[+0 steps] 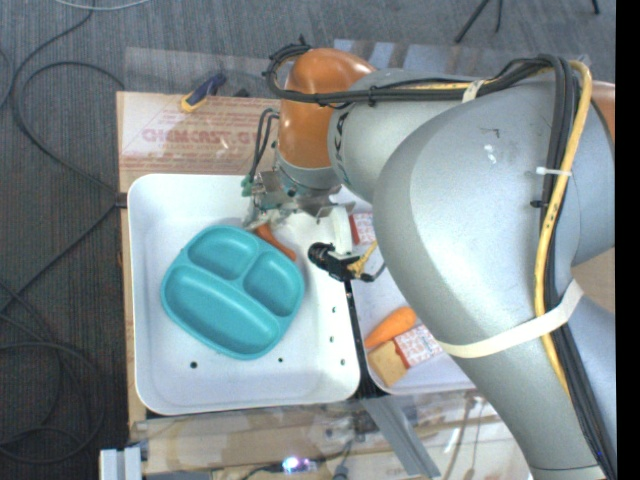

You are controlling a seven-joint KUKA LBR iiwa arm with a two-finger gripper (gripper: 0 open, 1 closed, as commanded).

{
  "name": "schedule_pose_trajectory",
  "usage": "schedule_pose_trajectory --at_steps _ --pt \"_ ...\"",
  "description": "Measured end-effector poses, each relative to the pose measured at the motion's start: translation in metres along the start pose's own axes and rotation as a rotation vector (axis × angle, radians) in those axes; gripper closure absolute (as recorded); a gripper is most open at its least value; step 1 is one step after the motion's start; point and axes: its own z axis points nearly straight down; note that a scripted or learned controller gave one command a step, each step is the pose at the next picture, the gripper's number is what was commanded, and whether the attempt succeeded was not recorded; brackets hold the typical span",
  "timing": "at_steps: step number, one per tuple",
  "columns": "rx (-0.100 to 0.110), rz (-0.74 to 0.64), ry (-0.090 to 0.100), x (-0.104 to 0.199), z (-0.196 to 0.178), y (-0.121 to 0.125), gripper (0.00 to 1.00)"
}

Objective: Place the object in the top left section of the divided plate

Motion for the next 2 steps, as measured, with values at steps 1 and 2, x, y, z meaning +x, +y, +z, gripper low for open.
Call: schedule_pose_trajectory --at_steps 1,2 --pt "-0.004 -0.055 -0.005 0.088 0.0 0.015 1.0" --pt "-0.006 -0.134 -0.006 0.115 -0.01 -0.038 1.0"
